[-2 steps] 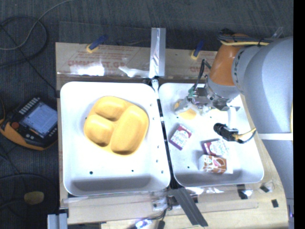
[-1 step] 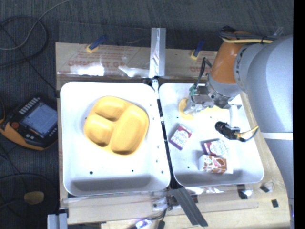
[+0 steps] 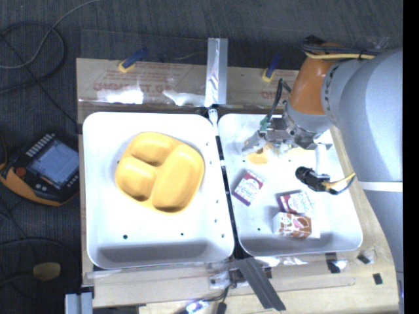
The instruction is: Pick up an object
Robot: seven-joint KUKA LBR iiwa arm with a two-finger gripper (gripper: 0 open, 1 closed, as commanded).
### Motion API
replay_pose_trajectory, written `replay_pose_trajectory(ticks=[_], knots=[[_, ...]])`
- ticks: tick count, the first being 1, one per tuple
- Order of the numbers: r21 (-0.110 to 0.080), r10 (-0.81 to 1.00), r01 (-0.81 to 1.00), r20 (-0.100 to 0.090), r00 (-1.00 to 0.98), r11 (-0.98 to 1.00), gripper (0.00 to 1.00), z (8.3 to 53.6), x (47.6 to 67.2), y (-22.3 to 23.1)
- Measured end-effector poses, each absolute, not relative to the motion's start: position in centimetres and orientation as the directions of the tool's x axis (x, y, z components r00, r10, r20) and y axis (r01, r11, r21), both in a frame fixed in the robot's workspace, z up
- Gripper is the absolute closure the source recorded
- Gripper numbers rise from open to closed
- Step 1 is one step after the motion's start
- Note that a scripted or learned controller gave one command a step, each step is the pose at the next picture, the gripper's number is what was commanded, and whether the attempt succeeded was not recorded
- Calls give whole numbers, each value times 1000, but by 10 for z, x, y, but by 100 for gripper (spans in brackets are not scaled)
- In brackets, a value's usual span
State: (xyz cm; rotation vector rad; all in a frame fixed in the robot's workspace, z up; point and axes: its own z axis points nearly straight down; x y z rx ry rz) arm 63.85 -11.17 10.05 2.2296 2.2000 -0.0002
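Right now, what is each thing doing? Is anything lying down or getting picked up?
big yellow lump: lying in the left bin, untouched.
purple packet: flat in the right bin, near the middle wall.
upper brown packet: flat, untouched.
lower brown packet: flat, untouched.
small yellow piece: right by the gripper; held or not, unclear.
gripper: low over the right bin.
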Motion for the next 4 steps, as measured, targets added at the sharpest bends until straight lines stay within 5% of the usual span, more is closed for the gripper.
replay_pose_trajectory(ticks=[1,2,3,4], knots=[[0,995,995,-3,-101,101,0,184,668,-62],[-3,995,995,-4,-95,95,0,116,649,-114],[-4,984,984,-5,-180,180,0,89,658,-104],[2,983,983,-7,-182,182,100,100,660,-103]])
